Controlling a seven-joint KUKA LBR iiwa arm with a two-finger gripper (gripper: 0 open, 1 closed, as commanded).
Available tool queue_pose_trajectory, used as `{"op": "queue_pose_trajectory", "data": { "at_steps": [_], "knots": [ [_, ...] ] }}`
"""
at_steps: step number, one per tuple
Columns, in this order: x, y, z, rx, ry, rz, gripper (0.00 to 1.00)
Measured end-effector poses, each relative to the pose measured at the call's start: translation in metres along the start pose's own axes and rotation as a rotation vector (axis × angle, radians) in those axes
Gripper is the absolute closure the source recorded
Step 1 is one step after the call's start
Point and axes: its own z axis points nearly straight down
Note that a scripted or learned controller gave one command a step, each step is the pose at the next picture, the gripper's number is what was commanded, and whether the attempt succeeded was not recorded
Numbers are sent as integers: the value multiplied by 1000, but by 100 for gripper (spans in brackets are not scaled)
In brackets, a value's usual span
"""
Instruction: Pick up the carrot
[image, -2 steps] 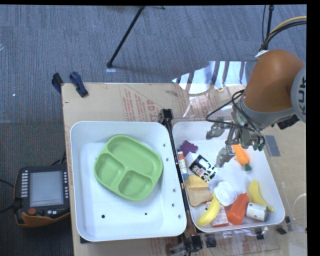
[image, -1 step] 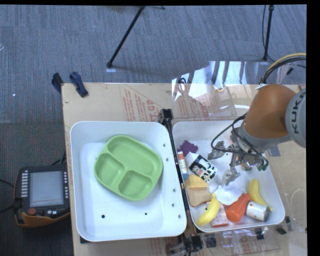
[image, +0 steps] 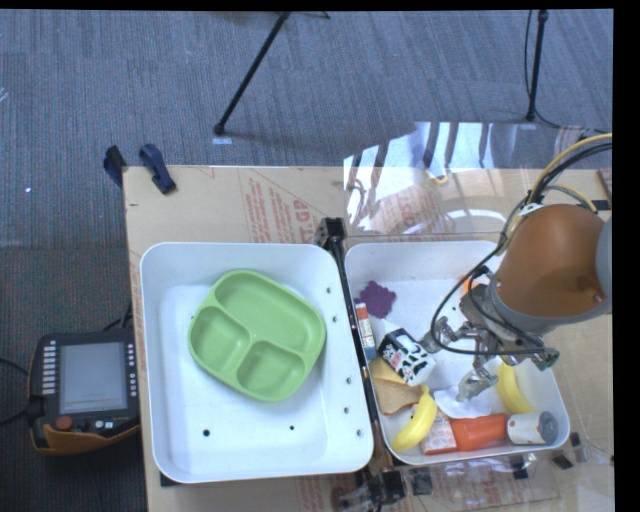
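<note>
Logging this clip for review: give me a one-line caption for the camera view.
End effector hovers in the right bin just above the carrot, among bananas and toy food; green divided plate sits in the left bin.

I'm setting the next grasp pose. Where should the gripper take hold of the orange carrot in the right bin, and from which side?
Probably from above, at the middle of the orange carrot. It lies flat, lengthwise along the near wall of the right white bin, with a yellow banana at one end and a white cylinder at the other, so only its long sides offer room for the gripper.
</note>
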Motion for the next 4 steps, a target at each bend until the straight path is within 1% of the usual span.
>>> {"op": "queue_pose_trajectory", "data": {
  "at_steps": [1, 2, 3, 4],
  "knots": [
    [-26, -67, 6, -7, 8, 51, 0],
    [-28, -66, -5, -9, 4, 54, 100],
    [-25, -32, 7, -17, 8, -469, 100],
    [-25, -32, 7, -16, 7, -467, 0]
  ]
}}
